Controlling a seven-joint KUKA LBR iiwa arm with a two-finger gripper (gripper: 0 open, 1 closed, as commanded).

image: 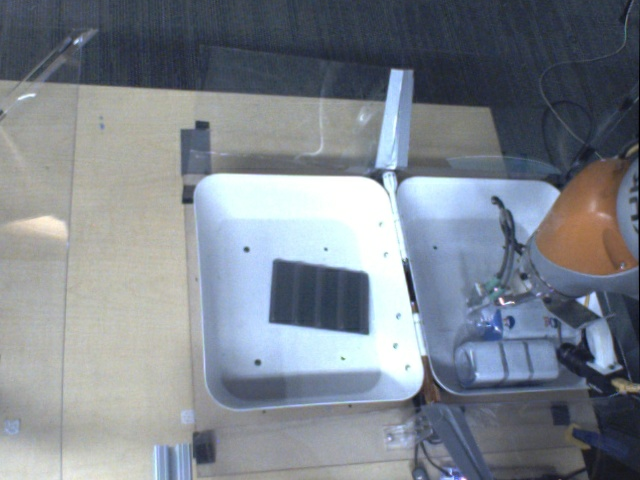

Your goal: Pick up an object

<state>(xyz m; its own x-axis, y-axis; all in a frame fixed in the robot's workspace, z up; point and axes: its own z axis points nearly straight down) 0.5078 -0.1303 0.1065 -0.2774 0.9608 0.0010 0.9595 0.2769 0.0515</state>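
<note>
Centrally in the left bin (230, 218) lies a dark ribbed rectangular pad (320, 295); gripper (497, 303) at three o'clock, grip unclear.

Room is lying wide in the left bin, while the right bin is crowding me.

In the left bin (215, 268), at the frame's centre, only a flat dark ribbed mat (320, 295) is lying mid-floor, leaving bare white floor all round it for me to pass. In the right bin (440, 218), my own grey body (507, 361) and orange band (590, 223) are filling the lower right, with cables (505, 238) trailing beside them; its upper left floor is staying free. An upright clear divider (393, 118) is standing above the rims between the bins.
</note>
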